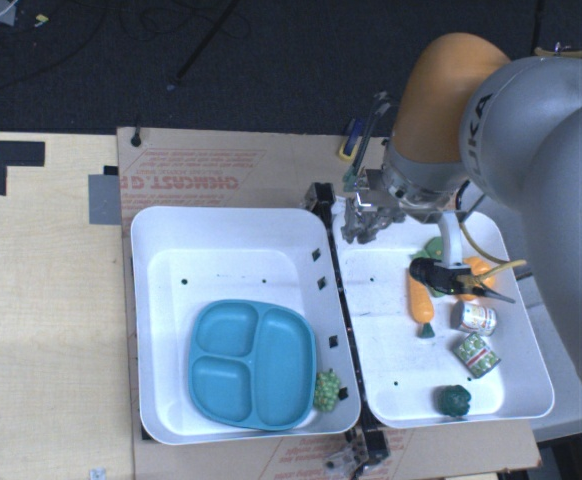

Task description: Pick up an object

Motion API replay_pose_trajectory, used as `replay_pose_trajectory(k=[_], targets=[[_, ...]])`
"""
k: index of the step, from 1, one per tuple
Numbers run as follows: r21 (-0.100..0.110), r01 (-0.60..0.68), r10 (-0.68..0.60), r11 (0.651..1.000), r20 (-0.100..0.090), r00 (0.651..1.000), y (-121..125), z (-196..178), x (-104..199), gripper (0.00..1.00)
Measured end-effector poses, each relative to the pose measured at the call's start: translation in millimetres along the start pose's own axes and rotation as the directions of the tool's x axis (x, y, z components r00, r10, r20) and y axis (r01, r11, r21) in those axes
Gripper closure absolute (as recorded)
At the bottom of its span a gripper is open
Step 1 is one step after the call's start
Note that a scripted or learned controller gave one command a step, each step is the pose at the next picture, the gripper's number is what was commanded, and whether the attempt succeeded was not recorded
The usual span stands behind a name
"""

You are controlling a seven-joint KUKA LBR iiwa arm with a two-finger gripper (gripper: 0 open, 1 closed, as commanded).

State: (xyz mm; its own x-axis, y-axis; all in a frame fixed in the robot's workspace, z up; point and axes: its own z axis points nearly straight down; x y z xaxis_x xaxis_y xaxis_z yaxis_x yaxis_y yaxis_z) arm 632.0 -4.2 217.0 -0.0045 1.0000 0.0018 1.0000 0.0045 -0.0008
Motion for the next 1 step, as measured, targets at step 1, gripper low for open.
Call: replay_pose_trajectory(k=[1], targets=[[0.0,0.001,-0.001,1.0,0.0,1.0,4.1,-18.3,54.5,1.0]])
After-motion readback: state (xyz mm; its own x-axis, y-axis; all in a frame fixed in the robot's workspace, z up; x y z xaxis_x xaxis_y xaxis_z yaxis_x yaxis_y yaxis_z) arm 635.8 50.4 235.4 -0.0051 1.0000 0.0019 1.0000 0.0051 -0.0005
